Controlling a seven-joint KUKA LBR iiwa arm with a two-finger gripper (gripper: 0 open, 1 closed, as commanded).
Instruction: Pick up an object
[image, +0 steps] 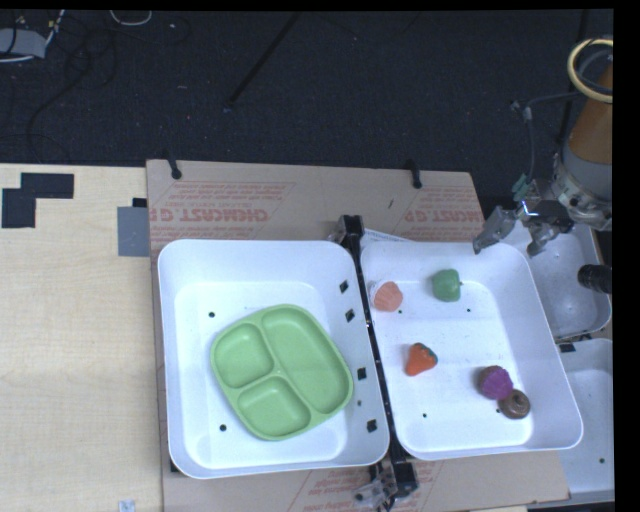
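The right white bin (540, 330) holds several small toys. A pink-orange piece (388, 296) lies near its left wall, with a green piece (446, 285) to its right. An orange-red strawberry-like piece (420, 359) sits in the middle. A purple piece (493, 381) touches a brown ring (515, 404) near the front right. My gripper (515, 226) hangs above the bin's far right corner, away from all the toys. Its two fingers are spread apart with nothing between them.
The left white bin (190, 290) holds a green divided plate (282, 371). A black divider (362, 330) runs between the bins. Both bins rest on a cardboard sheet (300, 205). The arm's orange band (590, 120) is at the right edge.
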